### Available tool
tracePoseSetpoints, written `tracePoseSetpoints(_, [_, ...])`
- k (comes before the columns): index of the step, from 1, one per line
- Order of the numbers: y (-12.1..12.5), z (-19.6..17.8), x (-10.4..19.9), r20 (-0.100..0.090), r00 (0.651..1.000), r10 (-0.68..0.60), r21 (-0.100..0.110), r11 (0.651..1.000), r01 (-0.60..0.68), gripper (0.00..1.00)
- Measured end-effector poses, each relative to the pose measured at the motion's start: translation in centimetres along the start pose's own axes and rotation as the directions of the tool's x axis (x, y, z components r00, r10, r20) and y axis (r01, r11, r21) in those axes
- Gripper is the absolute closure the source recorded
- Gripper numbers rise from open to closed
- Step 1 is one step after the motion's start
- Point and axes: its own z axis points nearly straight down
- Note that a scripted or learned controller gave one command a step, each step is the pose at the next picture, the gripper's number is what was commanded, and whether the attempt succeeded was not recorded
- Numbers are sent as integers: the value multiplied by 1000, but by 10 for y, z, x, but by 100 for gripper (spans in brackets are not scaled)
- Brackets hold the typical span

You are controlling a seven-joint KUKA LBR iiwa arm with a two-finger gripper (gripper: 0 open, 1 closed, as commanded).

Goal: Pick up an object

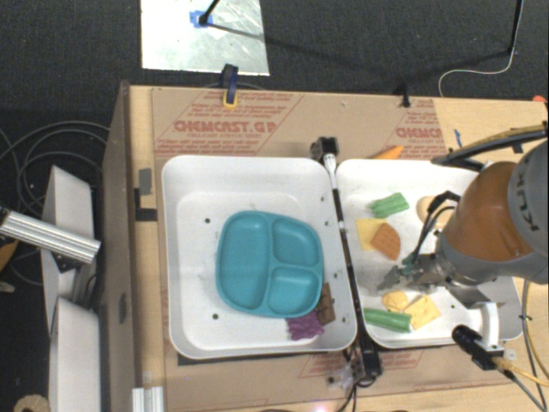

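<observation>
My gripper (407, 275) hangs low over the middle of the right bin (446, 177), just above a small yellow piece (395, 300). A yellow wedge (425, 311) and a green stick (386, 319) lie close by, toward the bin's front edge. An orange-brown slice (387, 242) rests on a yellow cheese slice (369, 230) to the gripper's upper left. A green block (390, 204) and a beige round piece (425, 206) lie farther back. The arm's body hides the right part of the bin.
The left bin (197, 316) holds a teal divided plate (269, 263), with a purple item (302, 327) and a brown item (327, 307) at its front right corner. An orange carrot (388, 153) lies on the cardboard behind the right bin.
</observation>
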Motion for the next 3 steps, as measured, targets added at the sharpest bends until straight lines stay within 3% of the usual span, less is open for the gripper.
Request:
tracePoseSetpoints(1, [103,-23,-17,5,1000,-10,-20,1000,10,0])
tracePoseSetpoints(2, [164,-1,28,0,1000,-13,-14,1000,13,0])
tracePoseSetpoints(3, [106,4,-11,2,1000,-1,-4,1000,1,0])
